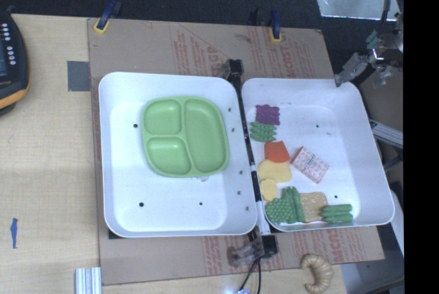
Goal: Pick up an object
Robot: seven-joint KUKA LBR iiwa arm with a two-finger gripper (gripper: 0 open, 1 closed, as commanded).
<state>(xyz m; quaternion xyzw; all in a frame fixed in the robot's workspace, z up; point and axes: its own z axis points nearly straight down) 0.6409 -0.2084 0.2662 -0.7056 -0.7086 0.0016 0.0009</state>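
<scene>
The right white bin (357, 142) holds several small toy foods along its left and near sides. A purple grape bunch (267, 114) lies farthest back, with a green leafy piece (261, 131) just in front of it. Then come an orange-red piece (277, 151), a yellow piece (274, 171) and a smaller yellow piece (268, 190). A pink-and-white patterned packet (310, 164) lies tilted to their right. At the near edge, green pods (288, 205), a tan slice (313, 205) and another green pod (337, 212) touch one another.
The left white bin (123, 197) holds a green divided plate (185, 136). A tan croissant-shaped toy (317, 271) lies on the cardboard in front of the right bin. Grey metal hardware (360, 65) sits by the right bin's far right corner. Blue and yellow clamps hold the cardboard's far edge.
</scene>
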